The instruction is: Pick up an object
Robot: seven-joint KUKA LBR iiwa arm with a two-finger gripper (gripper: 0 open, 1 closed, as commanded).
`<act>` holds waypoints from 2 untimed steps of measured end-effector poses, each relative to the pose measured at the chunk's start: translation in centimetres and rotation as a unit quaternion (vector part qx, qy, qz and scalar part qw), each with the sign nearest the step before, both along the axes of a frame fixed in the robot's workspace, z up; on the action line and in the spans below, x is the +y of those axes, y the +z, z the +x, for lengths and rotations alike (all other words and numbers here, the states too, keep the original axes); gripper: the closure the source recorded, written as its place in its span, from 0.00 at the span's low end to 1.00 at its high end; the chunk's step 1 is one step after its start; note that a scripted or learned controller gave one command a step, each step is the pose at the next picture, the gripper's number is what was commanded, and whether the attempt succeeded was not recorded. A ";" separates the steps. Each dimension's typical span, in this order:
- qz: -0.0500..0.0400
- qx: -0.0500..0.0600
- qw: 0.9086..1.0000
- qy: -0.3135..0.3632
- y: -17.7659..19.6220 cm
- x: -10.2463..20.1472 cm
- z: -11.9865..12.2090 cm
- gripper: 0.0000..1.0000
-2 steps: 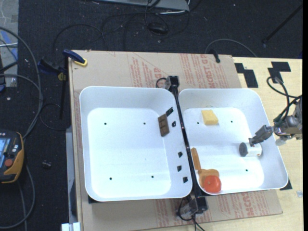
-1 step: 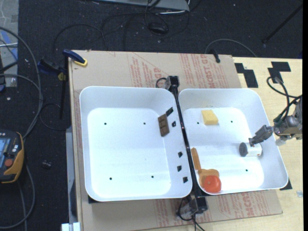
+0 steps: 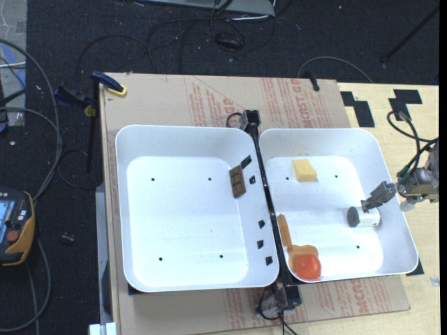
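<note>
The hand (image 3: pixel 380 195) reaches in over the outer rim of the nearer white bin (image 3: pixel 391 180), with the wrist hardware and its cables hanging just behind it, outside the bin wall. Its dark tip slants down toward the bin floor. Whether its fingers are spread or pressed together cannot be told from this view, and nothing can be seen pinched between them.

Just below and ahead of the tip lie a small dark grey rounded object (image 3: pixel 353 216) and a small white object (image 3: pixel 370 219), touching each other on the bin floor. The tip sits close above them, but contact cannot be confirmed.

Farther from the hand, toward the back of the same bin, a pale yellow block (image 3: pixel 304 169) lies flat. Toward the front corner of that bin, well apart from the hand, a red-orange ball (image 3: pixel 306 265) rests against an orange piece with a long narrow handle (image 3: pixel 283 230) that runs along the divider between the bins.

Beyond the divider, the far bin (image 3: pixel 140 152) holds a brown rectangular piece (image 3: pixel 237 182) near its wall closest to the hand. Both bins sit on a cardboard-covered desk (image 3: pixel 209 96).
</note>
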State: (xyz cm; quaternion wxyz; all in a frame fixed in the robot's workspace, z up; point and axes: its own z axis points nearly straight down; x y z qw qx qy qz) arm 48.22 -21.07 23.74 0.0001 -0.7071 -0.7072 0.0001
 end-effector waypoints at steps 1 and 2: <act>0.000 0.000 1.000 0.000 0.0 0.0 0.0 0.00; 0.001 0.002 1.000 0.000 -4.2 -1.2 1.0 0.00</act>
